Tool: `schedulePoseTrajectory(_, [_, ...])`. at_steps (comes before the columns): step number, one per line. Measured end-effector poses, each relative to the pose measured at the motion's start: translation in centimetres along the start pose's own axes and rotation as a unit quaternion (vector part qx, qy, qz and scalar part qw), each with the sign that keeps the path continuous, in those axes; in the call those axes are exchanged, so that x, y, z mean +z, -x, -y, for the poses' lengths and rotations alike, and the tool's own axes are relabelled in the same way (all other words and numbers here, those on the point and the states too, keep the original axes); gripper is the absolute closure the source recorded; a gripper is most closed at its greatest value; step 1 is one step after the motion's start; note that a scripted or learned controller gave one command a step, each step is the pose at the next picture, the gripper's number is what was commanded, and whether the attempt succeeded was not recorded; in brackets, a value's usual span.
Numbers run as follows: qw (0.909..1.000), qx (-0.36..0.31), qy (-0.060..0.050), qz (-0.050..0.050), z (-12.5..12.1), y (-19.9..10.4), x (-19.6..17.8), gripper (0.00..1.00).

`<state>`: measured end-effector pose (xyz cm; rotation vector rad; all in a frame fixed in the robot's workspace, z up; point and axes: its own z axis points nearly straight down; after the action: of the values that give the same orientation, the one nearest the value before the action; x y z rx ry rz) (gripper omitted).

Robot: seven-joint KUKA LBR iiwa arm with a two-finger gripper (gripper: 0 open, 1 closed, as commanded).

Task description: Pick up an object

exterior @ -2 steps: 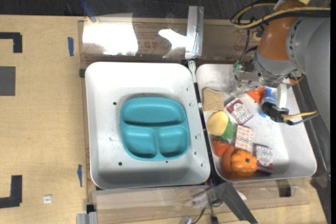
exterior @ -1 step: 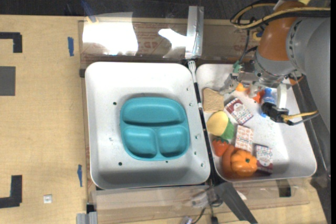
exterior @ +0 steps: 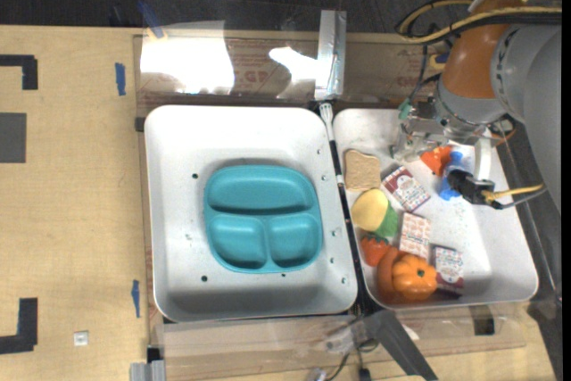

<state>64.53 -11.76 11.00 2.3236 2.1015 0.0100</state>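
A pale wooden bench under a dark floor carries two shallow white bins side by side, with a sheet of clear plastic taped along their far edge. The left bin point(exterior: 178, 147) holds a teal divided plate point(exterior: 263, 214). The right bin point(exterior: 508, 254) holds the clutter: a slice of toast point(exterior: 361, 168) at its far left, a yellow-green pear-like fruit point(exterior: 372, 211) nearer, small printed cartons point(exterior: 407, 189), a red piece point(exterior: 373, 251) and an orange pumpkin point(exterior: 411, 276) in the near corner.

The arm's orange-banded wrist hangs over the far right part of this bin, and the gripper point(exterior: 417, 136) points down near the far wall, with an orange and blue toy point(exterior: 443, 161) just to its right. Cables and the wrist housing crowd the fingers, so I cannot tell how wide they stand, nor whether anything sits between them.

Judging from position, the likeliest candidates are the carton just nearer than the gripper and the toy beside it; the carton lies slightly toward the near side and left, its long axis running diagonally. The toast lies well to the left.
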Motion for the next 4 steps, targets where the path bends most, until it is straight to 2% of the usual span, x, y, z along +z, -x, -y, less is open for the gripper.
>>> schedulePoseTrajectory(1, [0.9981,-0.062,-0.001,0.0,-1.6,2.3,-5.6,1.0])
schedulePoseTrajectory(2, [0.998,-0.062,-0.004,0.0,-1.5,2.2,-5.3,0.0])
schedulePoseTrajectory(3, [0.9943,-0.107,0.005,0.002,-1.5,6.2,0.5,0.0])
schedulePoseTrajectory(4, [0.9942,-0.107,0.006,0.003,-1.6,6.3,-0.7,1.0])
